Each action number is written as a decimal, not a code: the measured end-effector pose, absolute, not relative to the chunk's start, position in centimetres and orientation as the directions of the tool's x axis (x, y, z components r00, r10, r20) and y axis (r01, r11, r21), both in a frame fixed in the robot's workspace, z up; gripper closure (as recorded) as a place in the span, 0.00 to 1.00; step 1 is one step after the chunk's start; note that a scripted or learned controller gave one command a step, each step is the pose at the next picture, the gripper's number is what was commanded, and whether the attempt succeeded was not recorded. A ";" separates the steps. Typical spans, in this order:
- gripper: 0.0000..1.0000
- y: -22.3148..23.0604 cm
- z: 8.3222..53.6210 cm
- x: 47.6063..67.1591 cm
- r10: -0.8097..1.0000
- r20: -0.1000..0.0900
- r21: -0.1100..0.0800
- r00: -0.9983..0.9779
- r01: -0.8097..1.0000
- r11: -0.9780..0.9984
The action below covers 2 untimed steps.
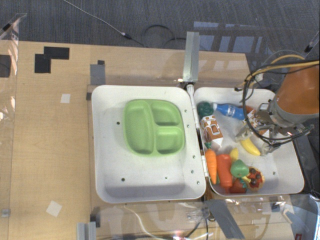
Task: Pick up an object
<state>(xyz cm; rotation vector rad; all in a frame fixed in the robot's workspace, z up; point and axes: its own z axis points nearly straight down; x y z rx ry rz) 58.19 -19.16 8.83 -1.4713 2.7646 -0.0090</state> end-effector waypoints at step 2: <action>0.00 -12.2 9.0 57.1 -0.873 -0.004 -0.009 -0.487 -0.873 0.487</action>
